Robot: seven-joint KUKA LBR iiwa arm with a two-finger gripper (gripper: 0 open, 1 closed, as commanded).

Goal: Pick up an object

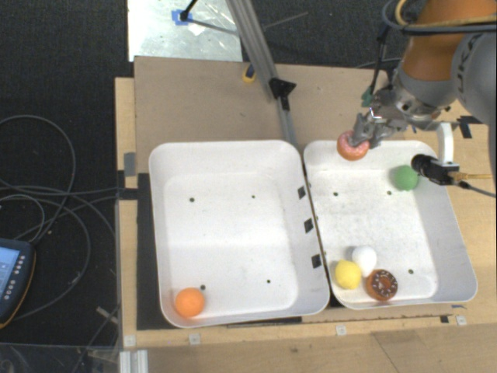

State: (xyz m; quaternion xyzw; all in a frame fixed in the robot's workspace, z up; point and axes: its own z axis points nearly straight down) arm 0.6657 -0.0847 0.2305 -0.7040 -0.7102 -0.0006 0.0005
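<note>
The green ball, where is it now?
The green ball lies in the right bin, near its far right corner, right of the pink donut at the gripper.

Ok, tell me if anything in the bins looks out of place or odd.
One thing: the pink donut sits at the right bin's far rim instead of on its floor, right at the gripper. Everything else lies normally.

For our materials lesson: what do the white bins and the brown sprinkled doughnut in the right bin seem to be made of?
The two shallow white bins look like thin moulded plastic with a matt finish: rounded corners, raised rims, an even surface. The brown ring-shaped doughnut with sprinkles is probably a plastic or rubber toy, judging by its glossy, uniform colour, though the view leaves that open.
</note>
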